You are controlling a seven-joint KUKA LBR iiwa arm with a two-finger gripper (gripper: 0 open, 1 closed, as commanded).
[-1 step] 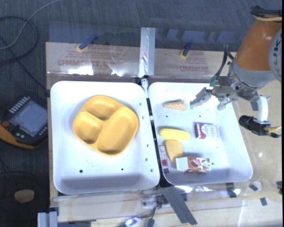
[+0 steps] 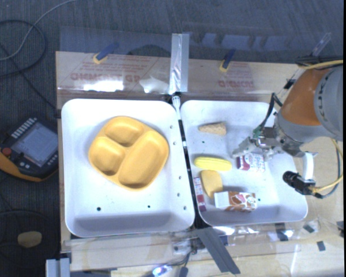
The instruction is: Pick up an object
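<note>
Camera view: end effector [image 2: 255,149] directly over small carton [image 2: 251,162] in right bin [image 2: 288,212].

Bench [image 2: 69,74] on dark grey carpet [image 2: 23,68].
Black cables [image 2: 23,39] trail over floor at left; handheld pendant [image 2: 26,149] with screen lies beside bench.

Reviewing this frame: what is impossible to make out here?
- Gripper, camera view: the arm's wrist covers it, so its state is unreadable.
- Small packet beneath the gripper: partly covered, print too small to read.
- Carton at the right bin's front: label too small.
- Arm: cut off by the right edge.
- Handheld controller on the floor: screen blurred.
</note>
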